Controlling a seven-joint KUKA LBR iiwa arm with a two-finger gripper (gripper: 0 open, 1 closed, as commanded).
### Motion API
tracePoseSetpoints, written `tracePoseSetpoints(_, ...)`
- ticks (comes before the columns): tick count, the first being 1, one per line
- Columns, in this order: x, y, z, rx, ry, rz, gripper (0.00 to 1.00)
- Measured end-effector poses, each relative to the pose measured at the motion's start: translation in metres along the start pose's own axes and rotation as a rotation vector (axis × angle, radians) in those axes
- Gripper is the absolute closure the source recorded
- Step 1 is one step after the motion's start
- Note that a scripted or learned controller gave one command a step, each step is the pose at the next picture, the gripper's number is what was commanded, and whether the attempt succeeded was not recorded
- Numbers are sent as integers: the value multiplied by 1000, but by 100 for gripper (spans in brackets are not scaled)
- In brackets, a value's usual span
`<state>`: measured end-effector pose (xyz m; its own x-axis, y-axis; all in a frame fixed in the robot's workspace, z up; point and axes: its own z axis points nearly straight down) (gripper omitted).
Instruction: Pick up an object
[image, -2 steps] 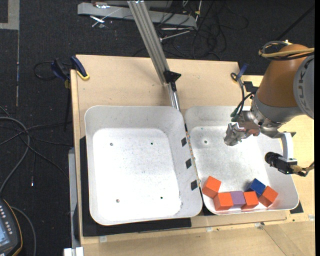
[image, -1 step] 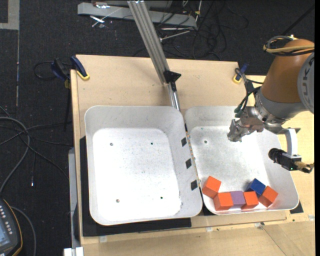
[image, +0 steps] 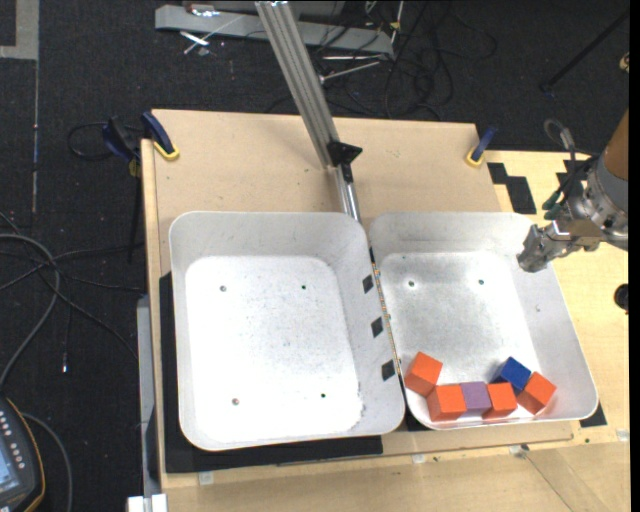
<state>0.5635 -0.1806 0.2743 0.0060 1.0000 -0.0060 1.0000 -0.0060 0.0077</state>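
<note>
Scene: I am looking down at a slant on a tan bench (image: 260, 170) carrying two shallow white bins side by side.

Left bin (image: 190, 300): white and speckled, to the left of its twin.

Right bin (image: 560, 310): holds all the blocks, clustered along its near edge.

Blocks: an orange block (image: 423, 372) sits at the left of the cluster; next in the row come a second orange block (image: 449, 401), a purple block (image: 476, 397), a third orange block (image: 501, 399) and a fourth orange block (image: 537, 391), each touching or just beside its neighbour. A blue block (image: 515, 373) rests behind the row, near its right end.

Gripper (image: 533, 250): reaching in from the right, over the far right rim of the right bin, well apart from the blocks.

Fingers: I cannot tell whether they are released or clenched; nothing is visible in them.

Key relation: the blocks lie toward the near edge from the gripper and slightly left. The row's long axis runs left to right along the bin wall.

Obstacles: I judge the tight packing and the near wall leave little room around any one block. The leftmost orange block looks the most free.

Other things: a grey metal pole (image: 305, 85) slants down between the bins; blue-and-yellow clamps (image: 160, 140) hold the bench corners.
</note>
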Motion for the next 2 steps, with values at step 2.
tracePoseSetpoints(2, 14, -74, -29, 13, 9, -12, 100)
